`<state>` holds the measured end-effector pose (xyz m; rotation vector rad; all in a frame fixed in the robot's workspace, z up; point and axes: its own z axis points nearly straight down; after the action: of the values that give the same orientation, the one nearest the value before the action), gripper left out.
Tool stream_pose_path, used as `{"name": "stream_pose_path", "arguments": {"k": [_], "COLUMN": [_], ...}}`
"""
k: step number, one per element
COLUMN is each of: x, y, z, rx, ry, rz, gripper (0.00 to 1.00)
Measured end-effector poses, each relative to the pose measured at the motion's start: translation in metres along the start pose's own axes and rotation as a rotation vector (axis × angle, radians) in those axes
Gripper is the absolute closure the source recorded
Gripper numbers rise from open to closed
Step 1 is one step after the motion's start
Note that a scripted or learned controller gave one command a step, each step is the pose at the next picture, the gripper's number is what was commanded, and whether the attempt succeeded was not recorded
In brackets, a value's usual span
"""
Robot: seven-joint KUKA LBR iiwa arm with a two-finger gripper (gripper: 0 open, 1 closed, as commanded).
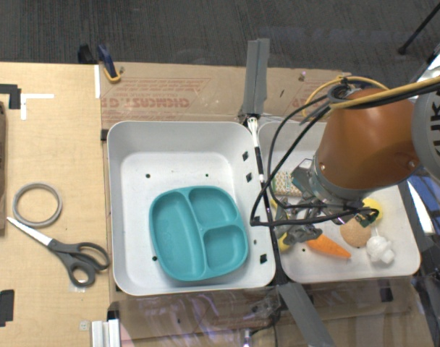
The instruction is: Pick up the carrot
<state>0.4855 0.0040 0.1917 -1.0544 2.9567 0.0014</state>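
- While the grey arm [430, 132] reaches in from the right, its glossy orange band [365, 139] bulges like a dome over the right bin [404, 262], with black and yellow cables looping past it.
- Below that band, the gripper [301, 226] hangs as a dark metal cluster low over the right bin's left side; whether its fingers stand wide or narrow cannot be told from this angle.
- Small, tapered and smooth, the orange carrot [328, 247] lies on the right bin's white floor toward the near edge, just right of and below the gripper, not between the fingers.
- Beside the carrot sit a rounded tan egg-like piece [356, 233], a white knobbly item [379, 249] and a yellow piece [370, 212].
- A teal plastic plate [200, 231], divided into three compartments, rests tilted in the left bin [126, 194].
- Mirrored red lettering on the cardboard sheet [162, 96] behind the bins is too faint to read with certainty.
- On the wooden tabletop [53, 157] to the left lie a roll of tape [37, 204] and grey-handled scissors [64, 251].
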Motion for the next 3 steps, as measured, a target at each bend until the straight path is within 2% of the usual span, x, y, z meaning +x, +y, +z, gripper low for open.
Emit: {"name": "stream_pose_path", "arguments": {"k": [1, 2, 3], "x": [-0.034, -0.033, -0.012], "y": [0.032, 0.029, 0.003], "z": [-0.017, -0.013, 0.000], "rx": [0.000, 0.000, 0.001], "ry": [-0.001, 0.001, 0.003], "rz": [0.116, 0.193, 0.604], "gripper": [1.00, 1.00, 1.00]}}
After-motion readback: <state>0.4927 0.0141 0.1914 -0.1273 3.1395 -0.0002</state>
